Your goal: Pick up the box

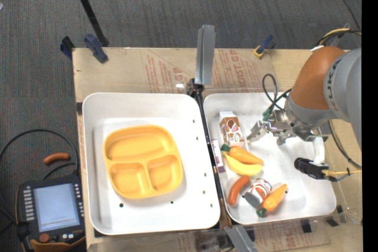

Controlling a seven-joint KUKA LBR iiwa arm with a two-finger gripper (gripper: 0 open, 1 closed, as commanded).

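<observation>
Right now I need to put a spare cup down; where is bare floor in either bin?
Left bin: a bare strip rings the yellow tray, widest along the near edge. Right bin: crowded on its left by box, banana, sausage, can, carrot; bare near the right corner.

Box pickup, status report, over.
Gripper over the right bin, nothing visibly held. Box lying just left of gripper, apart from it. Banana and pepper close against box's near end.

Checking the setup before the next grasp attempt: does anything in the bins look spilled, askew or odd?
Nothing spilled. In the right bin, the can lies on its side between the sausage and carrot. The box sits slightly askew.
</observation>
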